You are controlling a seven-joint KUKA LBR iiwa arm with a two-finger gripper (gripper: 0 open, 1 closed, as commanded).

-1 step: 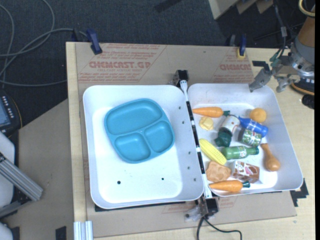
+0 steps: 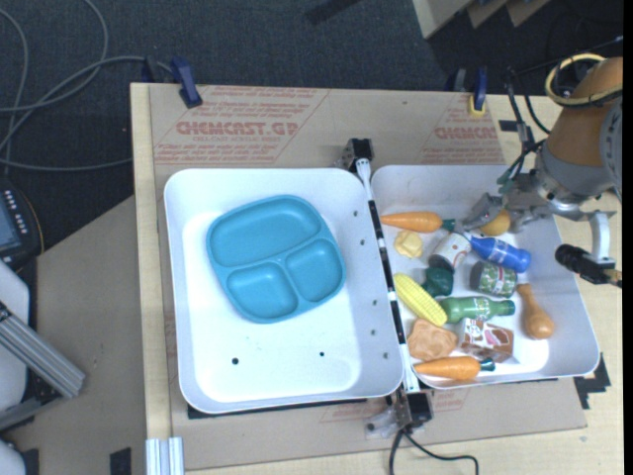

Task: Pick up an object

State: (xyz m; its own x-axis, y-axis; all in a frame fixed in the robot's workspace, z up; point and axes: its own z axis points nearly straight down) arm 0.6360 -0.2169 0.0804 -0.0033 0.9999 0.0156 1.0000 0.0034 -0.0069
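Nearest the lens, an orange plastic carrot (image 2: 450,367) lies at the right white bin (image 2: 584,349)'s front rim, well away from the two-finger gripper (image 2: 502,206). Whether that tool is spread or closed I cannot tell. Just beside it sit a yellow toy piece (image 2: 497,224) and a blue plastic bottle (image 2: 501,253); descending squarely over one item, clear of neighbours, seems wisest.

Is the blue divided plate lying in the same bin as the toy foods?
No, the blue divided plate lies in the left bin, while the toy foods are in the right bin.
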